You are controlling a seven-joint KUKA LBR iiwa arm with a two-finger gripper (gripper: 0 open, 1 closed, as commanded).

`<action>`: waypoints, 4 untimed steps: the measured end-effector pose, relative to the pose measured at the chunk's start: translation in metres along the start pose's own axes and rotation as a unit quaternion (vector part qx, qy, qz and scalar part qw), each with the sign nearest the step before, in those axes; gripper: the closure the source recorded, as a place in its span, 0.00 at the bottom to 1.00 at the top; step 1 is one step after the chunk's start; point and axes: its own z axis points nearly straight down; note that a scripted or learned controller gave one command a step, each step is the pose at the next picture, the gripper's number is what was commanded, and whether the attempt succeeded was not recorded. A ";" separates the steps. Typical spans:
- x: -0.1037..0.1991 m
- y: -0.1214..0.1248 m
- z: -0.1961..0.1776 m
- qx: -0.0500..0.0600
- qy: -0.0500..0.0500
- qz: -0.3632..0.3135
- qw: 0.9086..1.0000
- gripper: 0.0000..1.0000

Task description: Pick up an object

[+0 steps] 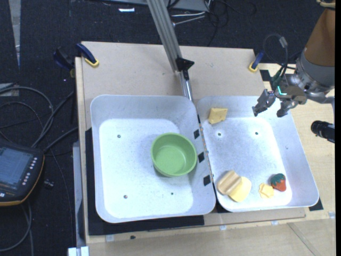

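1. The claw (pixel 274 104) hangs over the far right corner of the right bin (pixel 298 159), at the end of the grey arm that comes in from the desk's right side. Its two dark fingers are spread apart with nothing between them.

2. No single object is named, so any item in the right bin could serve. The closest is the small yellow wedge (pixel 217 114), lying flat near that bin's far left corner, beside the wall shared with the left bin (pixel 101 143).

3. The relation that matters: the wedge lies to the left of the claw along the bin's far edge, at about the same depth, and lower, on the bin floor. I judge that a sideways shift toward the divider followed by a descent would be needed.

4. The wedge's longer side runs roughly along the far edge, so the fingers would best close across its short width.

5. Other candidates sit well apart, by the near edge: a pale yellow block (pixel 233 185), a small yellow piece (pixel 266 190) and a red-and-green toy (pixel 278 182).

6. A green bowl (pixel 173 154) rests in the left bin, farther away.
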 end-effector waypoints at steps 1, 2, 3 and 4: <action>0.000 0.000 0.000 0.000 0.000 0.000 1.000 0.00; 0.001 0.002 0.063 0.002 0.000 0.000 1.000 0.00; -0.007 0.006 0.118 0.002 0.000 0.000 1.000 0.00; -0.011 -0.004 0.172 0.002 0.000 0.000 1.000 0.00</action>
